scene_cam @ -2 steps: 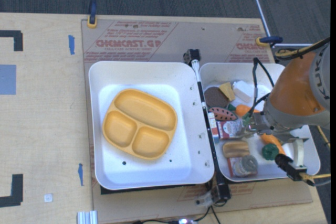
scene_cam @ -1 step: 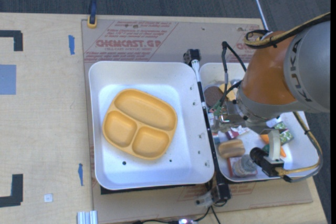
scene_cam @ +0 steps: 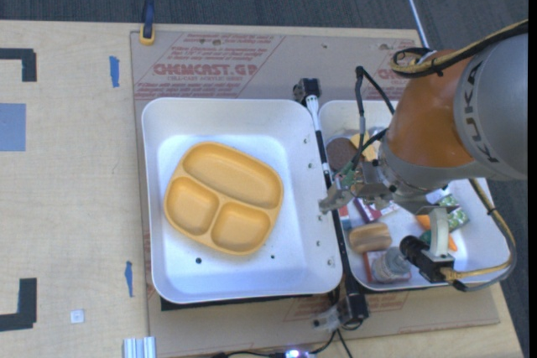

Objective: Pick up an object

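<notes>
The arm's gripper [scene_cam: 357, 184] hangs over the right bin [scene_cam: 495, 260] by its left wall, among small items: a bread roll [scene_cam: 369, 237] just below it. The yellow divided plate [scene_cam: 222, 197] lies mid left bin [scene_cam: 159, 130].

A yellow three-compartment plate [scene_cam: 222, 197] lies in the left white bin [scene_cam: 168, 117]. That bin rests on a brown board [scene_cam: 218, 63] (red printing along its far side) atop the pale bench [scene_cam: 67, 197].
</notes>
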{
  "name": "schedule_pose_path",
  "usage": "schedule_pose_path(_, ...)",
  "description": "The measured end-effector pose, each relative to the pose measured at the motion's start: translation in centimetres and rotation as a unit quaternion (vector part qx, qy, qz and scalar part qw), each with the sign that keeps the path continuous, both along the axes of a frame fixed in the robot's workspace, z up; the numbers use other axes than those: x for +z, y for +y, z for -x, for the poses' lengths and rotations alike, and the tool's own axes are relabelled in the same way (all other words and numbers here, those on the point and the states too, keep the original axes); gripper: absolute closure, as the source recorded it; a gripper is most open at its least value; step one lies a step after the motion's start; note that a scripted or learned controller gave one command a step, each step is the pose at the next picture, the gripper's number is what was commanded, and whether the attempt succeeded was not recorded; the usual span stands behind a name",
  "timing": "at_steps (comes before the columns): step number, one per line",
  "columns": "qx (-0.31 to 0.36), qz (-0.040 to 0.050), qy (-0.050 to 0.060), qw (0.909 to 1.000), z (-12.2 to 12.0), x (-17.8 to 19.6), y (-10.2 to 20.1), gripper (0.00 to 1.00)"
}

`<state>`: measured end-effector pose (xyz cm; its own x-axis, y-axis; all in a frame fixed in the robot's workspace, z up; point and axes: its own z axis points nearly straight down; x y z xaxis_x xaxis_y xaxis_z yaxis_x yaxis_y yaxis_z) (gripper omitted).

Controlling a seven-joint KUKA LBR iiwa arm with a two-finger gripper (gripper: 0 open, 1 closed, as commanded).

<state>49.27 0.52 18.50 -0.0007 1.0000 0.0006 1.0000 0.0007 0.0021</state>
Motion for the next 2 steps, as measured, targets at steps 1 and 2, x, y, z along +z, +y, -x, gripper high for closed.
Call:
schedule_pose_path(1,0.000,0.0000,0.000,1.0000,0.00,0.00,0.00,0.00)
schedule_pose_path(2,0.000,0.0000,0.000,1.0000,0.01,0.00,0.00,0.00)
